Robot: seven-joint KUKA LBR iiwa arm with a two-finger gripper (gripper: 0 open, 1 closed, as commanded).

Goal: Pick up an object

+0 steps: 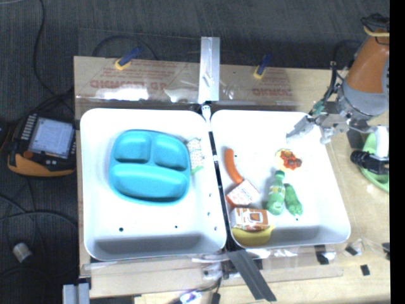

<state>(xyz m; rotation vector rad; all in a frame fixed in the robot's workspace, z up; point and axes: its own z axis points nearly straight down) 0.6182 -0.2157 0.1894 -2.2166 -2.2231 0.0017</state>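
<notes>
At the right of the frame, the end effector (314, 123) hangs over the upper right corner of the right bin (329, 227), its fingers spread and grasping nothing. Below it lie a red-orange toy (290, 159), a green bottle (276, 194), an orange sausage (232, 165) and cartons (248, 218). A blue tray (150, 165) fills the left bin (95, 233)

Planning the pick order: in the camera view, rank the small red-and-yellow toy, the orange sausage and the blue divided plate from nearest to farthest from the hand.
From the hand:
1. Small red-and-yellow toy, right bin, just below it.
2. Orange sausage, right bin's left side.
3. Blue divided plate, left bin.
</notes>
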